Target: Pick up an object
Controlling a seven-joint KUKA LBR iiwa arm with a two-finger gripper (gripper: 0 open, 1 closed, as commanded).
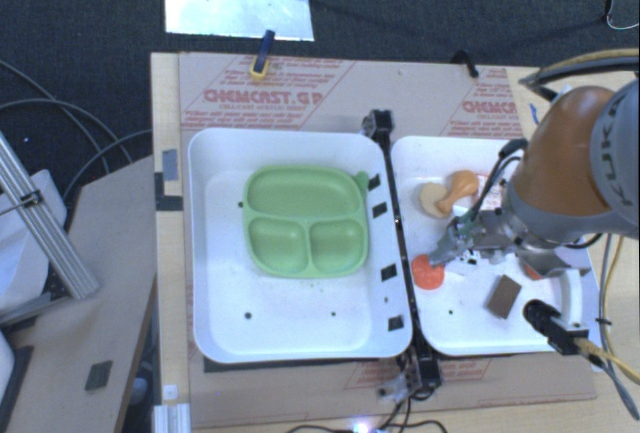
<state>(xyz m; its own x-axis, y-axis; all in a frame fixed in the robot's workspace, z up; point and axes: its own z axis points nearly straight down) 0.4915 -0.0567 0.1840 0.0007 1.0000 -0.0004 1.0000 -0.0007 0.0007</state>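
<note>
In the left bin (215,221) a green divided tray (304,221) lies flat near the middle, one long compartment at the back and two smaller ones in front. Across the divider, in the right bin (440,326), a red round piece (428,273) sits close to the left wall. My gripper (452,243) hangs just above and beside it; I cannot tell how it is set or whether it has hold of anything. Behind it lies a tan, mushroom-shaped toy (448,193). A brown block (503,295) rests further right, under my arm (570,166).
</note>
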